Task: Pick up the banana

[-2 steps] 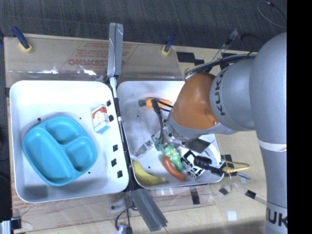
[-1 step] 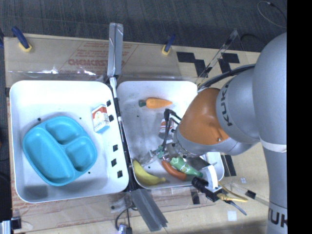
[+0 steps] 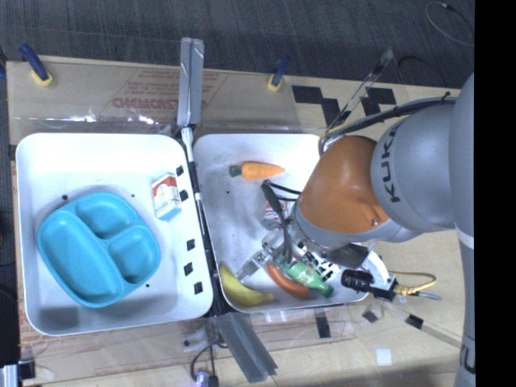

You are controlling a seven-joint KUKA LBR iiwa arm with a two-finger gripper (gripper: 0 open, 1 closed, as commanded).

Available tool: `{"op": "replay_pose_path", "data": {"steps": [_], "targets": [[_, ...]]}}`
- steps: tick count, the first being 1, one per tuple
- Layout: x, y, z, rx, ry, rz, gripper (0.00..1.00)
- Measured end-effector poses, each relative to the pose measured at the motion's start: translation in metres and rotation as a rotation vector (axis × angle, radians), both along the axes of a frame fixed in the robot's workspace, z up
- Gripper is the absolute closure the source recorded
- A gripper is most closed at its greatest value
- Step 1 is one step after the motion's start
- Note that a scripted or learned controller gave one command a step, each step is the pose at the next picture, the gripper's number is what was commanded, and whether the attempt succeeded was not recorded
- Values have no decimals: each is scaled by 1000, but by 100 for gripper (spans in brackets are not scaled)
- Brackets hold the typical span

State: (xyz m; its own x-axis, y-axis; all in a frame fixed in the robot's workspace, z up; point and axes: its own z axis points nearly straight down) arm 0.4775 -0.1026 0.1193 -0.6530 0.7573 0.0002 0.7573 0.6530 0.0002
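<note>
The yellow banana lies in the front left corner of the right bin, against its near wall. My gripper hangs low over the bin's middle, just above and to the right of the banana, with the orange wrist band and grey arm covering much of the bin behind it. Nothing shows clearly between the gripper and the banana; the two look apart by a small gap.
A red-orange sausage-shaped item and a green bottle lie just right of the banana, under the wrist. A carrot rests at the bin's far side. The left bin holds a blue divided plate and a small red-and-white box.
</note>
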Motion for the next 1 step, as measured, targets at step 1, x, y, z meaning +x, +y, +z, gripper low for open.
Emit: {"op": "replay_pose_path", "data": {"steps": [1], "targets": [[1, 0, 9, 0, -1, 4, 100]]}}
